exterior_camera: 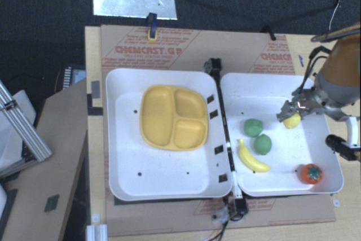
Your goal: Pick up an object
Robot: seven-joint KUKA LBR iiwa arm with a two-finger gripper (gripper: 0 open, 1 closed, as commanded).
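Hovering low in right bin (316, 83), end effector (289, 112) sits against small yellow object (292, 121); grip state unclear, cannot tell if closed on it. Risk: object near bin's far-right area slips or rolls free on lift. Green balls (258, 136), banana (251, 157), tomato (311, 173) lie apart, unlikely to be disturbed

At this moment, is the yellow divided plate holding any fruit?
No, its compartments are bare. The yellow divided plate sits in the left bin; the banana lies in the right bin.
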